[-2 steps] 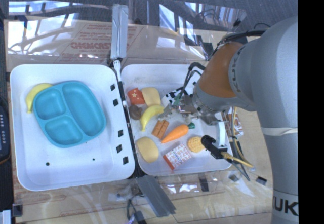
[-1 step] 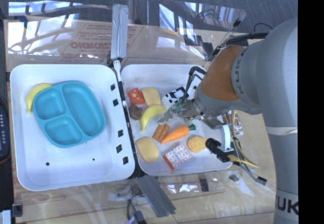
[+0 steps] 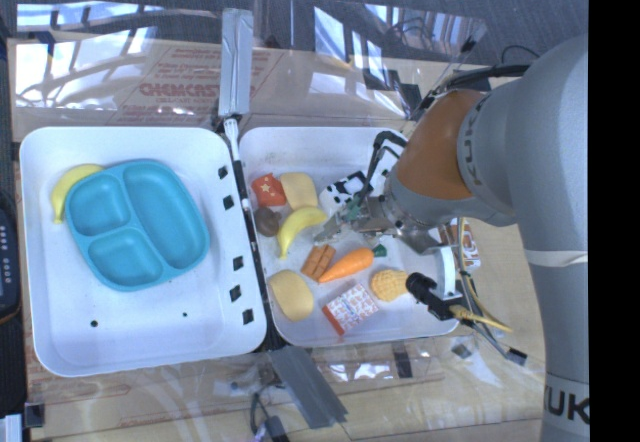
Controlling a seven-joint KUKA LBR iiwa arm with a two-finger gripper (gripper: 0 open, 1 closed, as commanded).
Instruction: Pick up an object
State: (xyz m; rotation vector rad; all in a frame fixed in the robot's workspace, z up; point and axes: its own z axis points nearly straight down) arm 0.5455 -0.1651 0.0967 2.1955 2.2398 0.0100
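Observation:
The right bin [image 3: 300, 135] holds several toy foods. A yellow banana [image 3: 298, 226] lies near its middle, with an orange carrot [image 3: 347, 265] and a ridged orange piece [image 3: 318, 261] just below it. A black-and-white piece [image 3: 346, 190] sits above them. My gripper [image 3: 348, 217] hangs low over the bin, just right of the banana's tip and between the black-and-white piece and the carrot. Nothing can be seen held in it.
Also in the right bin are a red piece [image 3: 268, 190], a cream block [image 3: 299, 190], a brown ball [image 3: 266, 221], a pale bun [image 3: 291, 294], a patterned box [image 3: 351, 309] and a yellow waffle [image 3: 389, 283]. The left bin [image 3: 60, 330] carries a blue divided plate [image 3: 135, 222] and another banana [image 3: 68, 184].

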